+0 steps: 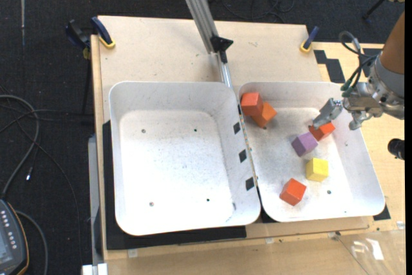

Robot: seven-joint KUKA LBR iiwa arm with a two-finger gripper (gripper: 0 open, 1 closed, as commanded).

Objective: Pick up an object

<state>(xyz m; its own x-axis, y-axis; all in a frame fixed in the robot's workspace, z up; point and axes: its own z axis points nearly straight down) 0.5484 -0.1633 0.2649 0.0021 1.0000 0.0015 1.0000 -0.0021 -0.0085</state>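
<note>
Several blocks lie in the right bin (360, 158). A red-orange cube (250, 101) touches an orange block (264, 114) near the bin's far left corner. A small red block (322, 131) sits next to a purple cube (304, 143), with a yellow cube (317, 169) and an orange cube (293, 191) nearer the front. My gripper (340, 117) hovers over the bin's right side, just above and to the right of the red block. Its two fingers stand apart with nothing between them; one fingertip (324, 116) points down at the red block.
The left bin (129, 106) lies beside the right one, the two sharing a divider rim (244, 151). A slanted metal pole (196, 0) rises from the back of the bench. Clamps (103, 32) grip the board's far corners.
</note>
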